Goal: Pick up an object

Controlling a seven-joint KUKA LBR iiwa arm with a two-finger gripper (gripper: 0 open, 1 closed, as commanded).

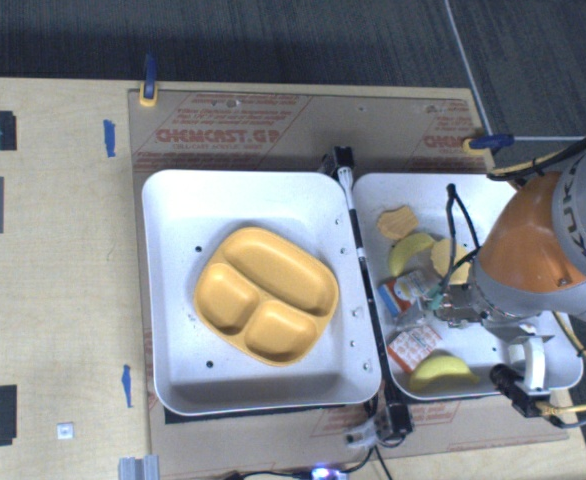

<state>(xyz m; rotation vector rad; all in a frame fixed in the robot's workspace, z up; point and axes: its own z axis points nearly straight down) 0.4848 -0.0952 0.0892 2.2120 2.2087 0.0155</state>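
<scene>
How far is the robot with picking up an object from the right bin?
Done: the arm has reached into the right bin, with its gripper low among the small items. In hand: the view shows nothing lifted; the red and white packet and the yellow-green piece lie on the bin floor. Left: grasping one item and raising it. The yellow tray sits in the left bin.

Two shallow white bins sat side by side: a left bin [163, 268] and a right bin [563, 368]. The left held one yellow three-compartment tray [265, 293]. The right held perhaps six small items, partly hidden by one arm [538, 248].
</scene>
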